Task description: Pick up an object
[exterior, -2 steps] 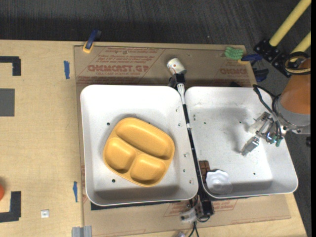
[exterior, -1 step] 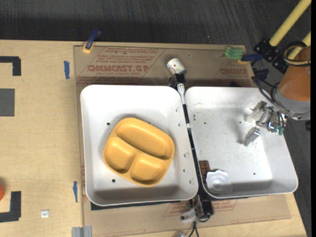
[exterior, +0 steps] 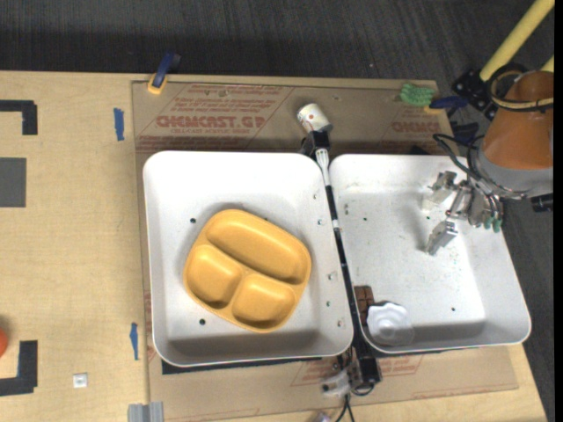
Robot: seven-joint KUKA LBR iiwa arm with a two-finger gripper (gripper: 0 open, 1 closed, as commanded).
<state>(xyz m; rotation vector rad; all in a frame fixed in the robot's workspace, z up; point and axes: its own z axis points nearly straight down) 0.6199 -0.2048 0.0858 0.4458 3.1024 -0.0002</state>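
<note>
A yellow divided plate [exterior: 248,268] lies upside down in the left bin [exterior: 167,183]. In the right bin [exterior: 493,288], a small clear-white cup-like object [exterior: 388,320] sits in the near left corner, with a small brown piece [exterior: 362,299] beside it against the left wall. My gripper [exterior: 439,211] hangs over the far right part of the right bin. It is open, with nothing between its fingers. It is well apart from the clear object and the plate.
The arm with its orange band [exterior: 522,134] comes in over the right bin's far right corner. A black divider with a white knob [exterior: 311,117] runs between the bins. Cardboard [exterior: 220,112] lies under both bins, with blue and green clips at its far edge.
</note>
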